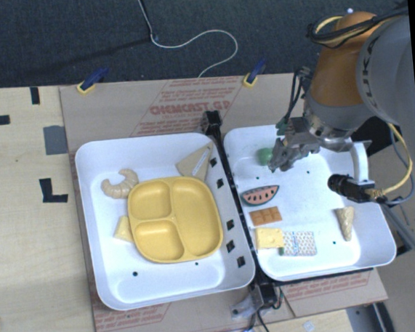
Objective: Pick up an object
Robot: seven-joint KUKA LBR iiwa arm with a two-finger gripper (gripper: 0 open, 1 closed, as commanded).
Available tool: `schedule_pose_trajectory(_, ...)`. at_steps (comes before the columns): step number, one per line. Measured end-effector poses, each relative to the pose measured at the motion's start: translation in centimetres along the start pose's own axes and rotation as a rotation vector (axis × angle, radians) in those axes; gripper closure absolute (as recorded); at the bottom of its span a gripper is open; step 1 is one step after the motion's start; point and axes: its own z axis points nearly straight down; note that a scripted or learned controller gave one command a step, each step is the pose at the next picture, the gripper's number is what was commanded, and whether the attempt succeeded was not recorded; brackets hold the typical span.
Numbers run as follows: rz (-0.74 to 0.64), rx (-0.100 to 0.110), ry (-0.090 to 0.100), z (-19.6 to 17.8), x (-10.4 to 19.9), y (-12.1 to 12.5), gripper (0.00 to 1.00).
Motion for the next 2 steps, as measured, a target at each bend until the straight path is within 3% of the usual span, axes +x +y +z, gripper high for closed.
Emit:
schedule_pose_trajectory(1,-0.002,-0.002,0.001,-1.0,1.4,1.0,1.00)
schedule_pose_trajectory(2,0.000,-0.002,0.001,-1.8,0.4,0.9,1.00)
